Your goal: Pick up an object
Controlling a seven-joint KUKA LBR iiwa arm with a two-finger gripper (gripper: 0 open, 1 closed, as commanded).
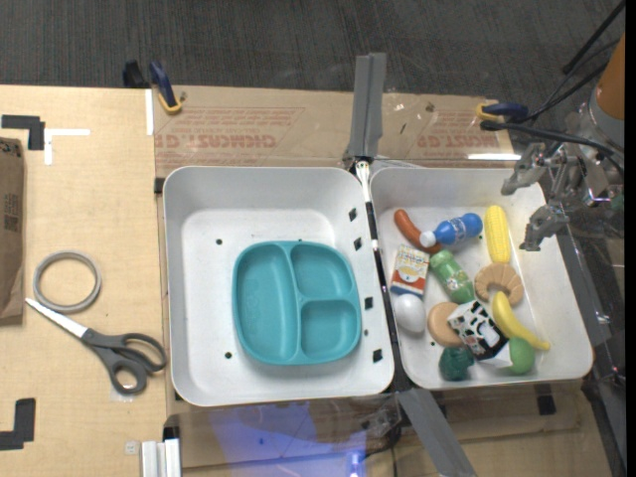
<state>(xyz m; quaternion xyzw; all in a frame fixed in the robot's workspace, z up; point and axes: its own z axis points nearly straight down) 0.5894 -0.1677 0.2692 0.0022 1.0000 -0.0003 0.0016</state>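
White plastic bins sit side by side on the bench (89, 167), the left bin (189, 207) carrying a teal divided plate (296, 301) and the right bin (566, 296) crowded with toy food. Over the right bin's far right rim hangs the end effector (537, 202), its metal fingers spread wide with nothing between them, clear of every toy below.

Candidates lie packed in the near half of that bin: a yellow corn cob (497, 235) nearest the end effector, a blue-and-white bottle (455, 231) just left of it, a red sausage (407, 228), a small carton (408, 269), a green bottle (453, 276), a white egg (408, 312), a doughnut (498, 283), a banana (517, 324) and a black-and-white toy (477, 328).

The corn cob looks the soundest pick: it lies apart on its right side and runs roughly front to back, so the fingers would best straddle its narrow width, one on each long flank, and descend straight until near the bin floor before closing at mid-length. The heap around the banana and the black-and-white toy is the riskier target, since touching neighbours could block a finger or come up together. A slow vertical lift would show whether the hold is secure. Scissors (114, 351) and a tape roll (67, 281) rest on the bench at left, well away.
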